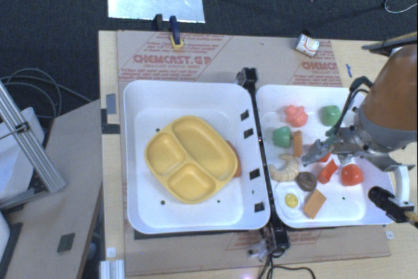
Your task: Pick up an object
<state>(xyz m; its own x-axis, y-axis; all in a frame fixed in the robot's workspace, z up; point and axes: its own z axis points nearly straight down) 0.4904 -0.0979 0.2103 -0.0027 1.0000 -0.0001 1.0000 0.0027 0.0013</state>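
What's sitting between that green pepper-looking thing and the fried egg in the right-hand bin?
In the camera view, a tan croissant-like piece lies between the green piece and the fried egg.

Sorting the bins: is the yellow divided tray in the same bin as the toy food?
No, the yellow divided tray lies in the left bin; the toy food is in the right bin.

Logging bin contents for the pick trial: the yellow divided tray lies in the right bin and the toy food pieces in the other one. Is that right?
Not quite. The camera view shows the yellow divided tray lying in the left bin, not the right one. The toy food pieces are in the other bin, the right bin, where the gripper reaches in.
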